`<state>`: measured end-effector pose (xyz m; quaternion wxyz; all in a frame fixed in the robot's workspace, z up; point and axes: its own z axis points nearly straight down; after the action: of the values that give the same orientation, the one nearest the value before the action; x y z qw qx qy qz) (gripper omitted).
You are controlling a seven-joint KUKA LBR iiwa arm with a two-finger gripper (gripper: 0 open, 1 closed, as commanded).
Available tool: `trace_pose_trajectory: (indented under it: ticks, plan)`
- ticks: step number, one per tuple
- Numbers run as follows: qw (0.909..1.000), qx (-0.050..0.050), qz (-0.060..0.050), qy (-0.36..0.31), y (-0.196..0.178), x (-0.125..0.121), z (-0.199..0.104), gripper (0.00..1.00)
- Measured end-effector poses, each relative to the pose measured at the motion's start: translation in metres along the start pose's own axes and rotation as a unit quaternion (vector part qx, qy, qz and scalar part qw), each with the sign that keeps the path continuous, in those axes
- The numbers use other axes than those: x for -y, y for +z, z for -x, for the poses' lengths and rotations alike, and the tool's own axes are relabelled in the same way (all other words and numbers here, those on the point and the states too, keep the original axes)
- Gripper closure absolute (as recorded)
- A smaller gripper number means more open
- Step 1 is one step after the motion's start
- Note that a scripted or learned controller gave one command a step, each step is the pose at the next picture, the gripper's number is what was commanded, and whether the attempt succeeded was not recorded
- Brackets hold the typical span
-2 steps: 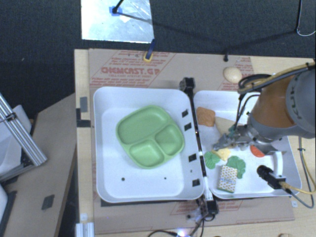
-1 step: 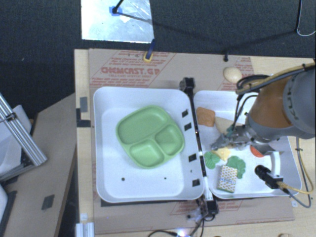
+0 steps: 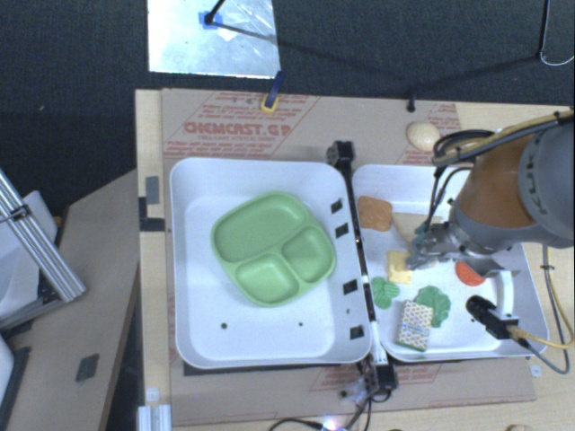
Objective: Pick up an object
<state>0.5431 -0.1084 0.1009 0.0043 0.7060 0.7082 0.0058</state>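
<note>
My gripper hangs low over the middle of the right bin, reaching in from the right. Its tip is right beside a small yellow block, touching or just above that block's right edge. A brown bread slice lies further back on the left, with a pale tan wedge next to it. Two green leafy pieces and a patterned small box lie toward the front. A red piece peeks out under the wrist.
The left bin holds a green divided plate. A black divider with clips runs between the bins. A beige egg-shaped object rests on the cardboard behind the right bin.
</note>
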Motion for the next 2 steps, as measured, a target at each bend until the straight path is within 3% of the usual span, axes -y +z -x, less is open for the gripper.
trace_pose_trajectory:
  ticks: [2]
  plan:
    - [1.0,0.002,-0.004,-0.001,-0.1,-0.003,0.01,1.0]
